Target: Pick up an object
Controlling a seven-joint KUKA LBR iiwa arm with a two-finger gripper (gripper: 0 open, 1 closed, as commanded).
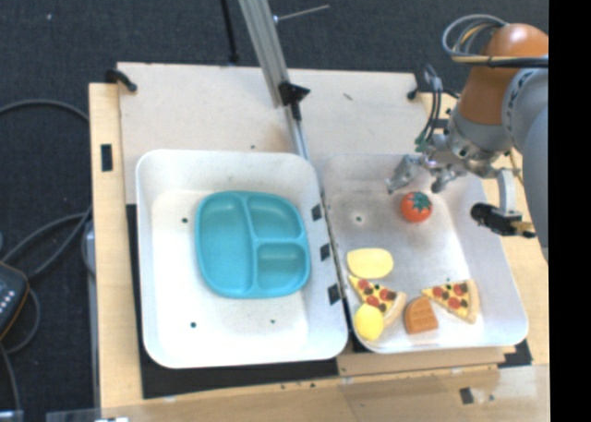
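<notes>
My gripper (420, 180) hangs over the back of the right bin (369, 191), its two fingers spread apart with nothing between them. Just below it lies a red toy tomato (416, 207) with a green top, apart from the fingertips. Along the bin's front sit a yellow oval piece (370, 262), a pizza slice (377, 296), a yellow lemon-like piece (368, 322), an orange bread-like piece (421, 317) and a second pizza slice (454, 298).
The left bin (166, 226) holds a teal divided plate (251, 243). A slanted metal pole (266, 37) rises behind the bins and ends at a clamp near their dividing edge. The arm's grey and orange wrist (499, 78) stands at the right.
</notes>
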